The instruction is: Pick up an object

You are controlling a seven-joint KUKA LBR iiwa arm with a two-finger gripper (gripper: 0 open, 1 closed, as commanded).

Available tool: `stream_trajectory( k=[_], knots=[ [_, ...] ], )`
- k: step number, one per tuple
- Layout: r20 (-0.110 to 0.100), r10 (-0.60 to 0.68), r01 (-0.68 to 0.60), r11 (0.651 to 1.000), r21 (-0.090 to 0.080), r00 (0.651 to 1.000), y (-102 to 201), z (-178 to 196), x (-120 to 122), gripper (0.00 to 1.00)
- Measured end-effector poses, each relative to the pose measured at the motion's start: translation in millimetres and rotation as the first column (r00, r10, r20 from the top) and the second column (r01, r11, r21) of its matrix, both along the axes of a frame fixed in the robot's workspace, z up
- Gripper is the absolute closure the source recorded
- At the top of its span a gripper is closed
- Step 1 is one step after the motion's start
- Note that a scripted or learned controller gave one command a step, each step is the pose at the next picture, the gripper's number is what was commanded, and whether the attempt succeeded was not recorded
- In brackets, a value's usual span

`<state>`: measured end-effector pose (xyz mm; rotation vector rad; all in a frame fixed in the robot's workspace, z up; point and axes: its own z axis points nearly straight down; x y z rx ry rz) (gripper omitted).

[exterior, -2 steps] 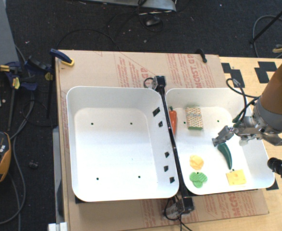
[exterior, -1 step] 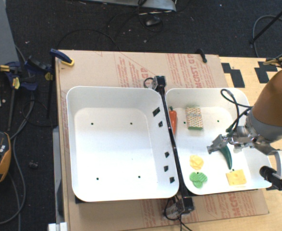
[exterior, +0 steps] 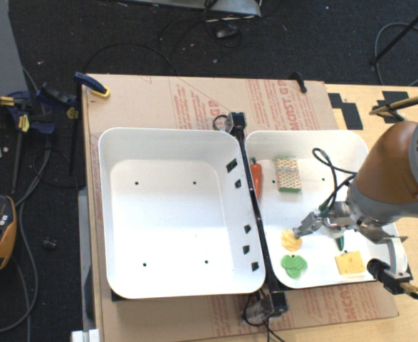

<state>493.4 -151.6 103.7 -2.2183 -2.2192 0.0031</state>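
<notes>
The gripper [exterior: 305, 228] hangs low in the right bin [exterior: 351, 142], its jaws hard to read, so I cannot tell. Just beneath lies a small, lumpy yellow object [exterior: 290, 241], near the bin's near-left corner.

arm [exterior: 394, 169]: grey with orange band, reaching in from the right, bent downward | wrist: low, angled left | gripper [exterior: 307, 226]: tip pointing left, jaws' spread unclear

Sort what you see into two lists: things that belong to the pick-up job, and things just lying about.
Job: gripper; yellow piece; green piece; orange carrot-like piece; patterned block; yellow square; right bin.

Lying about: left bin; clamps; floor cables.
</notes>
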Motion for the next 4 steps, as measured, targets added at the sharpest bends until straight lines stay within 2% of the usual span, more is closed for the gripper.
stream_trajectory(
  k=[1,4],
  knots=[
    [0.004,-0.001,0.001,1.0,-0.001,1.0,-0.5,12.3,0.9,1.0],
    [0.009,0.0,0.0,1.0,-0.002,1.0,-7.7,182.8,3.9,1.0]
  ],
)
